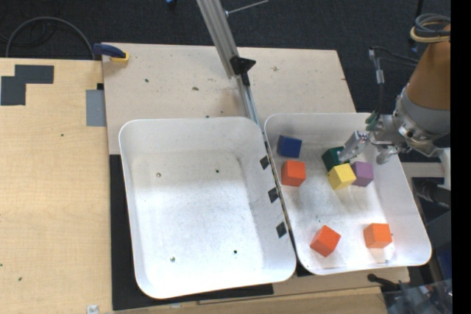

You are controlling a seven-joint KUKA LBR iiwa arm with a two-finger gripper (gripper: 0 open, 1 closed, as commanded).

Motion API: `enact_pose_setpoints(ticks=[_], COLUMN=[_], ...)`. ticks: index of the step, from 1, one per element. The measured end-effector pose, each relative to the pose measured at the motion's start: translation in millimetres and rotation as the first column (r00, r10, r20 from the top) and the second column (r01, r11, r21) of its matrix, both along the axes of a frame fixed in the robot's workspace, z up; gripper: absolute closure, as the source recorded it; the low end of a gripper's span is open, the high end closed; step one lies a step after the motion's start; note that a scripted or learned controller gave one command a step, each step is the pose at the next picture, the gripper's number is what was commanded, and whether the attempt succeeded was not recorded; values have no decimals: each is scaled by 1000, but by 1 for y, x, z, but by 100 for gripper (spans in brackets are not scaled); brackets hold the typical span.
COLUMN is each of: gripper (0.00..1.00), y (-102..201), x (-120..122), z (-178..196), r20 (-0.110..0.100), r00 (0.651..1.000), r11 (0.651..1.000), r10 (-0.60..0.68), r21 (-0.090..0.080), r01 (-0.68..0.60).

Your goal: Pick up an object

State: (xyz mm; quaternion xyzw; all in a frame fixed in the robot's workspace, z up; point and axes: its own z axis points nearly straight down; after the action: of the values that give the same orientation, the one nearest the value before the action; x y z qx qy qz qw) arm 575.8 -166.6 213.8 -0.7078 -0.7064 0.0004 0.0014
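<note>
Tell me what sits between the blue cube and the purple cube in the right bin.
In the camera view, a dark green block lies between the blue cube and the purple cube, with a yellow cube just below that line.

Even overhead light, soft shadows beneath the blocks, mild glare on the left bin [191, 232], image slightly soft.

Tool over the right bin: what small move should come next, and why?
Probably a short descent onto the dark green block. The tool sits just above and right of it, with the yellow cube and purple cube crowded close below, so a straight drop seems safest.
</note>
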Motion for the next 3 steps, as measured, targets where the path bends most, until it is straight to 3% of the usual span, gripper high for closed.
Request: enact_pose_setpoints(ticks=[2, 3], gripper=[0, 0], y=[0, -11], x=[0, -67], z=[0, -29], r20=[0, -8], r00=[1000, 1000], r11=[1000, 1000], r10=[0, -2], r21=[0, 1], r01=[0, 2])
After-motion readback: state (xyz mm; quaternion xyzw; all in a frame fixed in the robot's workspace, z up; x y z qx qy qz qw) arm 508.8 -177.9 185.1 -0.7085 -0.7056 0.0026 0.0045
